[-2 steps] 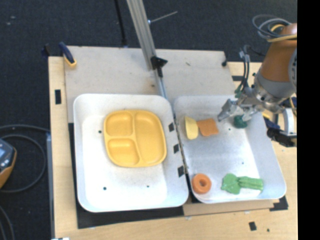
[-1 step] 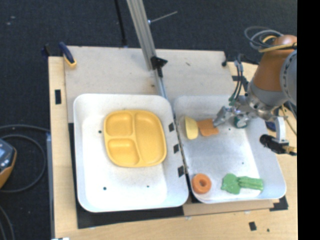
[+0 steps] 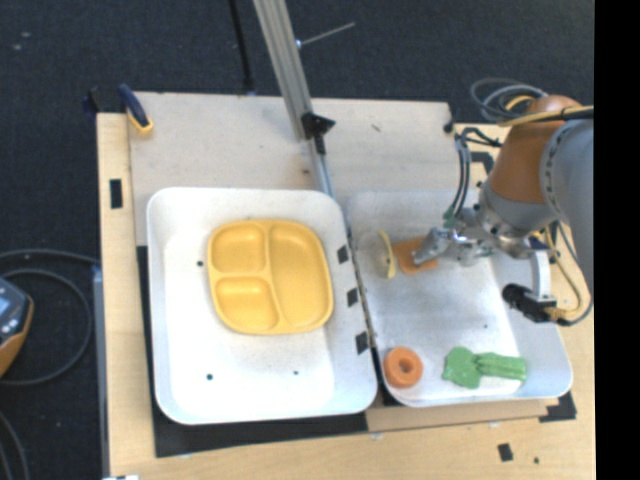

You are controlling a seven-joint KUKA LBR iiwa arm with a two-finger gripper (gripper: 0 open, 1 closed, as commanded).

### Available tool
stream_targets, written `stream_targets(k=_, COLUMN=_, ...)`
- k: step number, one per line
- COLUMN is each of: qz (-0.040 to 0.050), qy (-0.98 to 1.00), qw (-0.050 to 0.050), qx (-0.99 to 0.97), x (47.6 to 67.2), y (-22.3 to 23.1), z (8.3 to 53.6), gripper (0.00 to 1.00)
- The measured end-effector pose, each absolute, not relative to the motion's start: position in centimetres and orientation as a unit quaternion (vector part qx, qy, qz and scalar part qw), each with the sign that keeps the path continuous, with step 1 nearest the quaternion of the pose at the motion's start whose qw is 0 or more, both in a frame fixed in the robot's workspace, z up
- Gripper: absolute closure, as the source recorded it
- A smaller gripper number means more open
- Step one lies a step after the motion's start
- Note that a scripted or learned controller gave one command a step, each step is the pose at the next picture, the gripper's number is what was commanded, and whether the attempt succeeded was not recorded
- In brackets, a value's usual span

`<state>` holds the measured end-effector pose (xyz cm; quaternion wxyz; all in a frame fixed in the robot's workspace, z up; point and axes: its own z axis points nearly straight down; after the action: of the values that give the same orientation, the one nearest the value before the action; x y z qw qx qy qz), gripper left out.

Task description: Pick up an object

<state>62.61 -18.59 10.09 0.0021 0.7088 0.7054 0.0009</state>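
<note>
In the right bin [image 3: 470, 298] my gripper [image 3: 443, 246] hangs low over the upper middle, reaching in from the right. Just left of it lies a small orange-brown piece [image 3: 409, 256], touching or nearly touching the gripper's tip. A pale yellow banana-shaped piece [image 3: 385, 253] lies beside that, near the bin's left wall. An orange ring [image 3: 404, 367] sits at the front left corner of this bin. To the ring's right lies a green toy [image 3: 484, 367], along the front edge.
The left bin [image 3: 175, 368] holds a yellow divided plate [image 3: 270, 275]. A metal pole [image 3: 285, 58] rises behind the bins. The grey arm with its orange band [image 3: 525, 163] and its cables cover the right bin's far right side.
</note>
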Motion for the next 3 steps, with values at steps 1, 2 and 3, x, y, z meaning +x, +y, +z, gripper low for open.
stream_targets(k=1, qz=0.0039, qy=0.705, qw=0.006, qx=0.709, x=62.9, y=-18.7, z=11.8, gripper=1.0)
stream_targets(k=2, qz=0.001, qy=0.708, qw=0.002, qx=0.706, x=62.5, y=-18.3, z=16.4, gripper=1.0)
stream_targets(k=3, qz=0.0013, qy=0.707, qw=0.003, qx=0.708, x=62.1, y=-18.7, z=21.0, gripper=1.0)
